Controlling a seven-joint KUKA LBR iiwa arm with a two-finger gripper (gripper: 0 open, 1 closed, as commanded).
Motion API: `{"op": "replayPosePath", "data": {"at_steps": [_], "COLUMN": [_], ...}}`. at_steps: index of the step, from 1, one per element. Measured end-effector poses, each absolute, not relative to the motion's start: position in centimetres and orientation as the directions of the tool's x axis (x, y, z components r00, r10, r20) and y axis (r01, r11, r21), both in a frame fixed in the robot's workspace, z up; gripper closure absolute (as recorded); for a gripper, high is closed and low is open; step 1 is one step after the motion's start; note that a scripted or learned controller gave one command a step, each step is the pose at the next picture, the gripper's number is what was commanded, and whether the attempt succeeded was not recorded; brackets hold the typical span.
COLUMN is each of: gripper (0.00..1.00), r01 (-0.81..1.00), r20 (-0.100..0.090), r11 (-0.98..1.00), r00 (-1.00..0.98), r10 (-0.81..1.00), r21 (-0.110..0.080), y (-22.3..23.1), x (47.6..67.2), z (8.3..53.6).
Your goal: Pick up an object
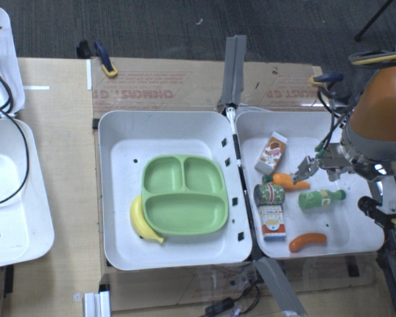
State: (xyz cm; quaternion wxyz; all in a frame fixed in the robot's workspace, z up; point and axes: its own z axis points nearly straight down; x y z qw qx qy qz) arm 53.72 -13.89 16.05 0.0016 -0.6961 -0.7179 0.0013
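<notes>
Beside the tool [306,170], carrot [290,180] (touching), green bottle [319,199], can [269,193]

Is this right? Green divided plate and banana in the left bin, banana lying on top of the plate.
Not quite. In the camera view the banana lies on the floor of the left bin, beside the left edge of the green divided plate, not on it. The rest holds.

A pale green divided plate [185,203] and yellow banana [142,220] contrast with white bins [112,177]; the carrot [292,181] is orange, the bottle [320,199] green.
</notes>
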Motion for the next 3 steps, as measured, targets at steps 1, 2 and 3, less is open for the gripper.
{"op": "replayPosePath", "data": {"at_steps": [1,2,3], "gripper": [0.0,0.0,1.0], "r01": [1.0,1.0,1.0], "r20": [0.001,0.001,0.0], "r11": [0.009,0.024,0.02], "r00": [-0.009,-0.024,-0.02], "r10": [1.0,1.0,1.0], "r21": [0.015,-0.003,-0.004], "y": [-13.2,-14.2,-14.3], "x": [56.5,53.5,53.5], "z": [10.9,9.1,9.8]}}
